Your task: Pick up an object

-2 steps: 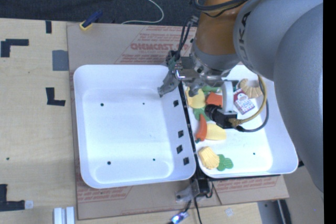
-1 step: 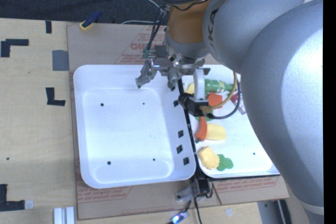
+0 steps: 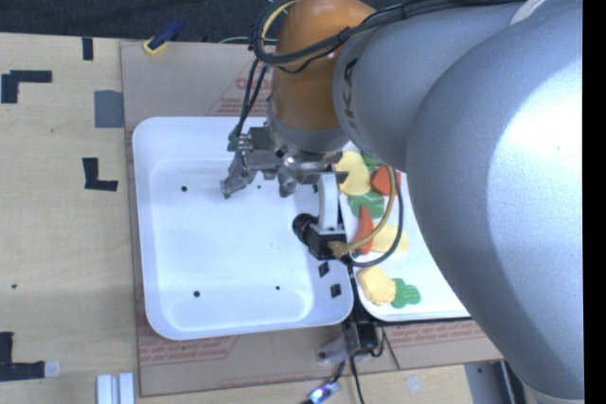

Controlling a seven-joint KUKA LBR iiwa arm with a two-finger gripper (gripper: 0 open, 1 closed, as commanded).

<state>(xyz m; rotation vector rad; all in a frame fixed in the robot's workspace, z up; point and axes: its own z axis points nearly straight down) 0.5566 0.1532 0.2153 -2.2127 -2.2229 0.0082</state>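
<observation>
Above left bin (image 3: 156, 232), fingers (image 3: 258, 184) open.

A cluster of small plastic toy foods lies in the white bin (image 3: 431, 307) on the right, largely hidden beneath the arm. A yellow, rounded toy piece (image 3: 352, 171) sits at the upper end, touching a green leafy piece (image 3: 365, 202) and an orange-red carrot-like piece (image 3: 382, 179). Below them lies a slim red-orange piece (image 3: 365, 224). Nearer the bin's front edge rests a yellow corn-like piece (image 3: 375, 283), just beside a green broccoli-like piece (image 3: 405, 294).
</observation>
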